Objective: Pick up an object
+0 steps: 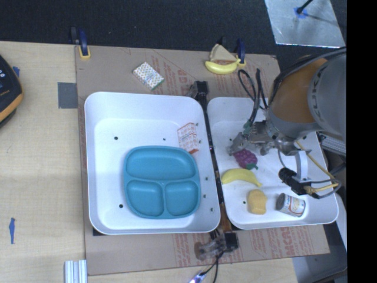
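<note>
The gripper (246, 145) hangs low in the right bin (224, 114), directly over a purple bunch of toy grapes (245, 158); whether its fingers are spread or closed cannot be told, nor whether they touch the grapes. Just below the grapes lies a yellow toy banana (240, 177), and nearer the bin's front rim sit a yellow lumpy toy (256, 201) and a small can (291, 205) on its side. The grey arm (303, 99) with its orange band comes in from the right, cables looping beside it.

The left bin (94, 158) holds a blue divided plate (162, 180) and a small red-and-white packet (188, 137) near the dividing rims. Both bins rest on a brown cardboard sheet (112, 63) clamped to a pale wooden bench (35, 175). On the cardboard behind the bins lie a patterned packet (148, 75) and another yellow toy banana (221, 66). Beyond the bench the floor is dark carpet (153, 10).
</note>
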You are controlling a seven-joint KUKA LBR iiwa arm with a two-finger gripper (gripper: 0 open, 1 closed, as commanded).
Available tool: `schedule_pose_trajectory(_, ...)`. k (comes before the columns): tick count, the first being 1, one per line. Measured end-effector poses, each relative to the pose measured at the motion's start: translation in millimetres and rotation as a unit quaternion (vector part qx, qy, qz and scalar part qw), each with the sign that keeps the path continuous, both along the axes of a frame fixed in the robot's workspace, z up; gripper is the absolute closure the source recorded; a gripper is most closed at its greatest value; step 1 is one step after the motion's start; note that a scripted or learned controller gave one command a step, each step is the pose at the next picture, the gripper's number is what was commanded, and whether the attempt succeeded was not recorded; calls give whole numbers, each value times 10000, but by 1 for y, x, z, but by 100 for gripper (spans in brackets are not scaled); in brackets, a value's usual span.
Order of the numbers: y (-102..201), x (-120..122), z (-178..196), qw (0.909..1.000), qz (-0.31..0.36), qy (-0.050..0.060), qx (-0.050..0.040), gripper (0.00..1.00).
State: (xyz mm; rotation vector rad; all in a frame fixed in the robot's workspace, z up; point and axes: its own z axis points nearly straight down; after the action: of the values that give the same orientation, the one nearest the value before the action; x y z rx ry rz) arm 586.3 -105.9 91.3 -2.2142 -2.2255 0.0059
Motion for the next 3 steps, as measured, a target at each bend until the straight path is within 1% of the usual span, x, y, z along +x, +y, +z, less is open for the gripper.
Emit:
schedule_pose_trajectory(1,-2,-88,0,10000,-4,1,7,0)
schedule_pose_trajectory(2,9,-43,1,10000,0,-8,4,0)
schedule_pose_trajectory(3,2,-109,0,10000,-4,2,9,0)
